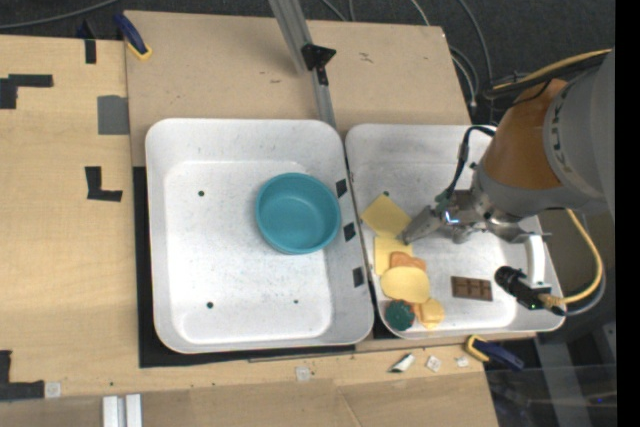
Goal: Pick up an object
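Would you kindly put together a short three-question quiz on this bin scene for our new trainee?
1. True or false: the teal bowl sits in the right bin.
2. Which item lies nearest the gripper? A) brown chocolate bar B) yellow wedge C) teal bowl
3. Fill in: the small dark green object lies near the right bin's ____ edge.

Key: 1 false, it sits in the left bin; 2 B; 3 front.

- Even, fairly bright light from overhead, with no harsh glare.
- The two white bins (170, 215) look a touch washed out and grainy.
- Soft, short shadows sit under the teal bowl (297, 212).
- The dark floor at the top is dim.
- Overall the picture is slightly soft, and small pieces are blurred.
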`<state>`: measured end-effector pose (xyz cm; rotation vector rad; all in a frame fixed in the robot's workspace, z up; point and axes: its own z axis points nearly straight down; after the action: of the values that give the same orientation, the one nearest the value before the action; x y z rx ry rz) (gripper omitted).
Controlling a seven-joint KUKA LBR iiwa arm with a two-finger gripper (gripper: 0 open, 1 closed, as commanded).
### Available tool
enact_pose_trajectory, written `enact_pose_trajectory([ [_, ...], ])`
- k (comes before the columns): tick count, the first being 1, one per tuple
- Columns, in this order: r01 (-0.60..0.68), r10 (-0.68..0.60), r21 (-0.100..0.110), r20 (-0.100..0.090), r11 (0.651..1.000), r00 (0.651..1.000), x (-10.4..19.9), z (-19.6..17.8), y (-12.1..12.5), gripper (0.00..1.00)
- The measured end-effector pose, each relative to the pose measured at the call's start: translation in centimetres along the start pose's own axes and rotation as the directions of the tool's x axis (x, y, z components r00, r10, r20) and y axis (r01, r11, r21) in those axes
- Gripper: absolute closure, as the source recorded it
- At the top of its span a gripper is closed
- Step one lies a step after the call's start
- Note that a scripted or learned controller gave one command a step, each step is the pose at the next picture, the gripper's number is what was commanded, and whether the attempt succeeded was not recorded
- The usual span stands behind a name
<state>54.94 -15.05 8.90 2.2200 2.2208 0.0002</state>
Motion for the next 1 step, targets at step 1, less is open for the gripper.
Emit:
enact_pose_trajectory([
  [1, 0.002, -0.002, 0.001, -0.001, 1.000, 1.000, 0.07, -1.03, -0.01, 1.00],
])
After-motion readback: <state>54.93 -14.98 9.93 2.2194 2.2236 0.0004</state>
